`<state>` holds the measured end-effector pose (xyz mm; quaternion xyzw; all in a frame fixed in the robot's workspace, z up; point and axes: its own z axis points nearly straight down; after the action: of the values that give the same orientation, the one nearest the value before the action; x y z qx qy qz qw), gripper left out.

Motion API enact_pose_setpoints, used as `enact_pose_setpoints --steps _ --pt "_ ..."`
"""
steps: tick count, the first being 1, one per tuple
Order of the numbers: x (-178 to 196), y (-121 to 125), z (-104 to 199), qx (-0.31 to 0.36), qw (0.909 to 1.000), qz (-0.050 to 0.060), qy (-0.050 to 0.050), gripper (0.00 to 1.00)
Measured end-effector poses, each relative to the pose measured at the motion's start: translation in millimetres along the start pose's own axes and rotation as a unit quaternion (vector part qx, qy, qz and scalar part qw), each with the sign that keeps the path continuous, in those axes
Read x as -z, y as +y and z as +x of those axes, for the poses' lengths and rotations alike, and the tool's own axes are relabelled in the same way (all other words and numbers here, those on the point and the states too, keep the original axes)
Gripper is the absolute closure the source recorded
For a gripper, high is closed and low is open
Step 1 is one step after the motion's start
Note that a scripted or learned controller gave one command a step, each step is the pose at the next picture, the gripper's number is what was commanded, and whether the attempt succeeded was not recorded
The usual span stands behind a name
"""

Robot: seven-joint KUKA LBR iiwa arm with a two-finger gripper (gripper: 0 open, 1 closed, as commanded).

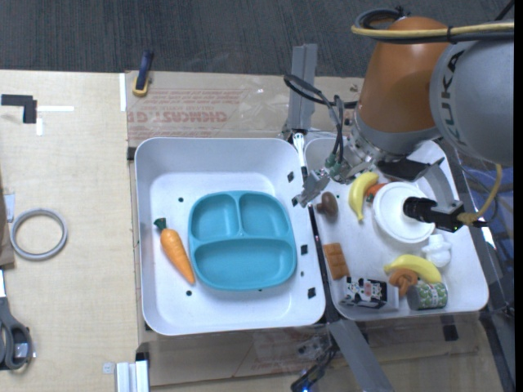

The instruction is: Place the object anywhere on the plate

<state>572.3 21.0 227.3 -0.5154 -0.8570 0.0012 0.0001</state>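
Note:
A teal plate (243, 240) with three compartments lies in the left bin (155, 300), with nothing on it. An orange carrot (176, 254) lies just left of the plate on the bin floor. My gripper (314, 189) hangs over the divide between the two bins, at the top left corner of the right bin (466, 300). A small brown object (328, 205) sits directly beside it to the lower right, and a yellow banana (359, 194) lies a little further right. Nothing visible is held.
The right bin also holds a white bowl (402, 212), a second banana (413, 266), a brown cracker-like block (336, 260), a black-and-white carton (364, 292) and a green item (428, 295). A grey ring (36, 233) and scissors (15, 343) lie on the bench at left.

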Motion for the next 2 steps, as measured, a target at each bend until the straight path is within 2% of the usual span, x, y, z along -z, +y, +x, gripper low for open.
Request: enact_pose_setpoints --steps 1,2 --pt "8 0 -2 -0.002 1.0000 0.000 0.000 1.00" --pt "61 -22 94 0.198 0.9802 -0.001 0.000 1.00"
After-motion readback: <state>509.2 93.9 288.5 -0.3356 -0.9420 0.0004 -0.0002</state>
